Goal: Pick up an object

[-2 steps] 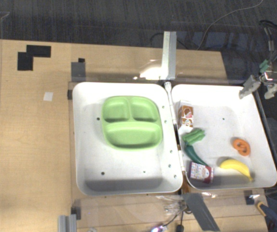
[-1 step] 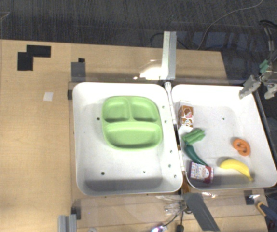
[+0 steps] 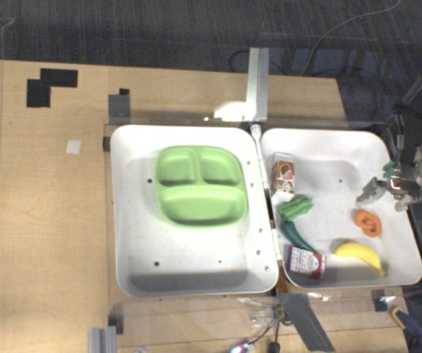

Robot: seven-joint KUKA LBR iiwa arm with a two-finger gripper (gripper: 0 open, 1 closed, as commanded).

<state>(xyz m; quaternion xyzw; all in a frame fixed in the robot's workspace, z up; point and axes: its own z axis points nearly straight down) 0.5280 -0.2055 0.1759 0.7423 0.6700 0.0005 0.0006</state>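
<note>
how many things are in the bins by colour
Green: 3 (tray, pepper, dark green pepper)
Yellow: 1 (banana)
Orange: 1 (orange piece)
Purple: 1 (purple packet)
Red and white: 1 (small carton)
Total: 7

The gripper (image 3: 384, 190) hangs over the right bin (image 3: 321, 147). Just below the fingers lies a small ring-shaped toy (image 3: 369, 223), with the banana (image 3: 359, 255) beyond it. Left of the fingers lie a carton (image 3: 283, 176), a pepper (image 3: 295, 219) and a pouch (image 3: 304, 262). Further left, a divided plate (image 3: 199, 184) sits in the left bin (image 3: 134, 219).
</note>
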